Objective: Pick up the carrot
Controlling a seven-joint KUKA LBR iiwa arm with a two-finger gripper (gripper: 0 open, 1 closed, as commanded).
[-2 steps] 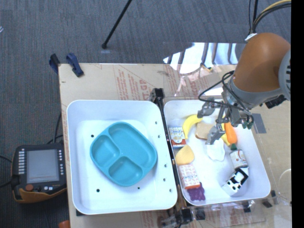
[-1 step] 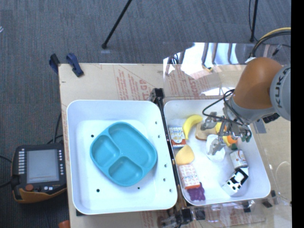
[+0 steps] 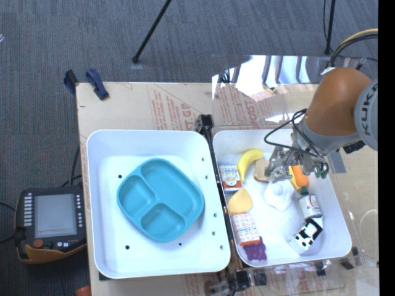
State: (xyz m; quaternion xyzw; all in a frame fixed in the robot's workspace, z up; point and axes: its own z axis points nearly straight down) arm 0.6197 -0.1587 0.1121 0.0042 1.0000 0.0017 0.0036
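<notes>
Gripper (image 3: 289,167) low in right bin (image 3: 336,196), beside carrot (image 3: 299,176) and banana (image 3: 249,161); jaw state indiscernible. Blue tray (image 3: 160,199) in left bin (image 3: 102,165).

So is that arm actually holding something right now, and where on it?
Cannot be told. The gripper sits right beside the carrot in the right bin, but the view does not show a hold.

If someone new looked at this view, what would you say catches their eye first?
Probably the blue divided plate lying alone in the left bin. Next, the arm's big orange band above the right bin, with the gripper down among crowded toy food: a yellow banana on its left and the orange carrot just to its right.
</notes>
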